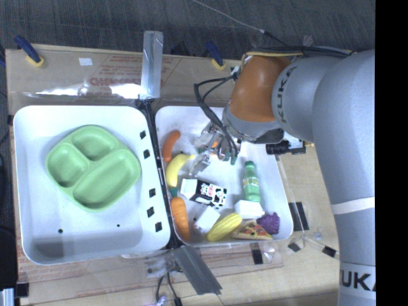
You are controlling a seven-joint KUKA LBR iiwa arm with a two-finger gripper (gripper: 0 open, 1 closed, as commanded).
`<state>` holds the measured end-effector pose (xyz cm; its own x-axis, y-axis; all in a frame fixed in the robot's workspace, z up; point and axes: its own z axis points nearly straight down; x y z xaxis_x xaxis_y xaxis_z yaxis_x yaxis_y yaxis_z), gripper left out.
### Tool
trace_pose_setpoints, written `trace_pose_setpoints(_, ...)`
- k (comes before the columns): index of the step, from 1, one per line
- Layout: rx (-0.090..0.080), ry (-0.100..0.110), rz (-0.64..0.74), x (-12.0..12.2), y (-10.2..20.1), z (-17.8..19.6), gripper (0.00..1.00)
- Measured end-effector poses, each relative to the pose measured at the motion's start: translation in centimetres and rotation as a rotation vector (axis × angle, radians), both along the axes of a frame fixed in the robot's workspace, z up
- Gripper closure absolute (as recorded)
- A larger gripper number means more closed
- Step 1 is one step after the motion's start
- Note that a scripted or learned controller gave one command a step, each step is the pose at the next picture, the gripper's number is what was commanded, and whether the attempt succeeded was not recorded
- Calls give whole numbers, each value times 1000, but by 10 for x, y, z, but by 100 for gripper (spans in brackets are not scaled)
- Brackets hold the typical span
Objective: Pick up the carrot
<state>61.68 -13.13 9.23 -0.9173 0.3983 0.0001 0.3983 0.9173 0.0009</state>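
Orange carrot lying lengthwise against the right bin's left wall, down at seven o'clock, tip pointing toward six, touching the white block.

Arm: grey, entering from the right edge and filling much of that side, bent over toward the left.
Orange band: sits above the wrist, near the upper middle of the view, facing the camera.
Wrist: tipped downward and to the left, below the orange band, with dark cables looping off its left side.
Gripper: pointing down and left from the wrist, metallic and partly blurred; finger state not readable from this angle.
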Motion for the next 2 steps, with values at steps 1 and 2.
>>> trace_pose_setpoints(1,-2,-3,6,2,0,11,100)
trace_pose_setpoints(2,-2,-3,-245,-4,-3,59,100)
